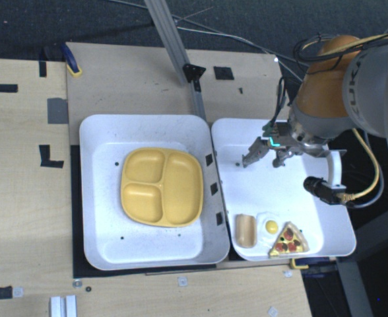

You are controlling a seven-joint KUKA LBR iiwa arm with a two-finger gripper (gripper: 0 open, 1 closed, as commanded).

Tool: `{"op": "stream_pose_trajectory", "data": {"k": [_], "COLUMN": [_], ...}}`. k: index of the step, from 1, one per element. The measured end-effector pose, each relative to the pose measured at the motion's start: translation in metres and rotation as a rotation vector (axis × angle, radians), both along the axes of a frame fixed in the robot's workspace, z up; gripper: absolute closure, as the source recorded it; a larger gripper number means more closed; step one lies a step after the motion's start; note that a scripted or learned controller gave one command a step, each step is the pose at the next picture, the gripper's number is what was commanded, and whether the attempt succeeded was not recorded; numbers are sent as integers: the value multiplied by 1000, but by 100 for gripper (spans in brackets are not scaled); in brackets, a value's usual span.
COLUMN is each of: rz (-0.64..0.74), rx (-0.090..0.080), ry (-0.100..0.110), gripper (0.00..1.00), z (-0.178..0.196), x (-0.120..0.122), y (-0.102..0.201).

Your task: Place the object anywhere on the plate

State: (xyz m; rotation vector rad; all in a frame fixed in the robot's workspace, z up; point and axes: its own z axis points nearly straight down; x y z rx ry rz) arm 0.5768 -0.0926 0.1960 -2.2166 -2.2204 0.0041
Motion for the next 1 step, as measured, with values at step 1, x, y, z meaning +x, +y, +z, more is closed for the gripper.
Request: {"op": "stream_pose_trajectory", "data": {"k": [1], "rz": [0], "rx": [0], "ry": [-3], "gripper": [0], "z": [1], "x": [1], "y": [0]}}
